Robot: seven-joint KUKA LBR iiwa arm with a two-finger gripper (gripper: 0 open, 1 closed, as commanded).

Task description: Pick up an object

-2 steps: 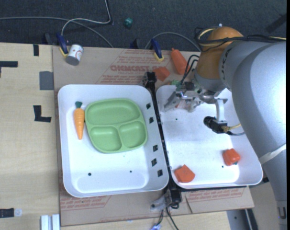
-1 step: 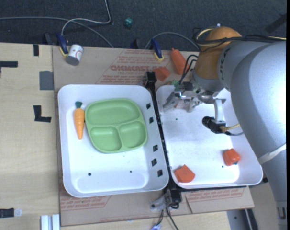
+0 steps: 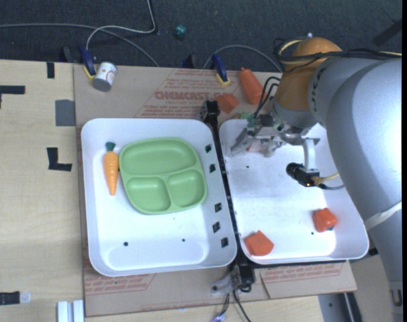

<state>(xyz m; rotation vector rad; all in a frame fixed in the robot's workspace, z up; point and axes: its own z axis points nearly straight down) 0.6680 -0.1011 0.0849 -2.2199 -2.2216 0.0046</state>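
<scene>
The pincer (image 3: 249, 141) hangs low, and I cannot tell its state; the nearest orange block (image 3: 324, 219), below it, looks light, rigid, best pinched across flat sides.

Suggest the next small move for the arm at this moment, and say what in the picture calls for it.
Probably shift the gripper toward the near side of the right bin and lower over an orange block. The gripper sits at the bin's far left corner, with bare white floor around it, while that block and a second orange piece lie along the near edge, well apart from it.
</scene>
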